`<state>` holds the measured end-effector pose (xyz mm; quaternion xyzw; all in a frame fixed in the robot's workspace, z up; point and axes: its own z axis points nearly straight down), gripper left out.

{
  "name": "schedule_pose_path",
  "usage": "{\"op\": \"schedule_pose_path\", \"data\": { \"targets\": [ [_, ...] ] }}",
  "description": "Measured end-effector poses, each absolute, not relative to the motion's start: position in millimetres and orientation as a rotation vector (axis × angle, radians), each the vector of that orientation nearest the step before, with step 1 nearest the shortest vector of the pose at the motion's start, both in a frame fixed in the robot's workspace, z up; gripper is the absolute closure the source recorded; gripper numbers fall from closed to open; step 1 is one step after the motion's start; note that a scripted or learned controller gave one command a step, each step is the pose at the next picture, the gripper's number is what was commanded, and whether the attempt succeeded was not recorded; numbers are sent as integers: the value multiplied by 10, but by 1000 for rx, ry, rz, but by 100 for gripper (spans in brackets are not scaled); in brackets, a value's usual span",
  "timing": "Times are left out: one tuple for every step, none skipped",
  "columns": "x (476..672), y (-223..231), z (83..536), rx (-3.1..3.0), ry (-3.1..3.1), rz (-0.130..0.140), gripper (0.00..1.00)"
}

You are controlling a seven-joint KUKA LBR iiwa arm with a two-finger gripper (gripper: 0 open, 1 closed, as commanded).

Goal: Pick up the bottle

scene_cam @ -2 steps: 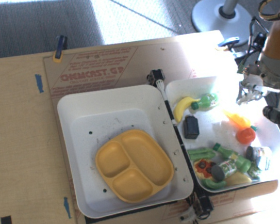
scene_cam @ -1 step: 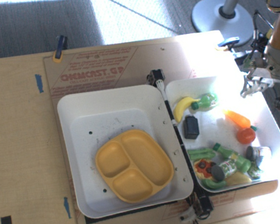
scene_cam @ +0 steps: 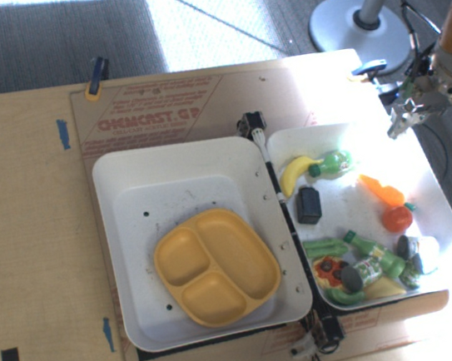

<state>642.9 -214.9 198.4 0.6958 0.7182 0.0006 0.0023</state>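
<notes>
A tan bench point(scene_cam: 42, 245) carries two shallow white bins side by side, on a cardboard sheet point(scene_cam: 165, 113) with red print. The left bin point(scene_cam: 118, 191) holds a yellow divided plate point(scene_cam: 215, 267). The right bin point(scene_cam: 429, 187) holds a banana point(scene_cam: 292, 172), toy vegetables and a green bottle point(scene_cam: 374, 257) near its front wall. The gripper point(scene_cam: 405, 111) hovers just beyond the right bin's far corner; whether its fingers are apart cannot be told. Grey carpet point(scene_cam: 36, 35) and a round lamp base point(scene_cam: 354, 22) lie behind.

sunlit grey carpet point(scene_cam: 36, 35) beyond a brown cardboard-covered bench point(scene_cam: 34, 246), round lamp base point(scene_cam: 354, 22)
</notes>
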Motion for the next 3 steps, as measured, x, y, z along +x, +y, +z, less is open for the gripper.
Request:
{"op": "schedule_pose_path", "data": {
  "targets": [
    [6673, -2236, 2137, 1894, 2501, 1, 100],
    [6676, -2235, 2177, 1635, 2676, 1, 100],
    [6675, -2237, 2236, 1676, 2650, 2, 100]
  ]
}}
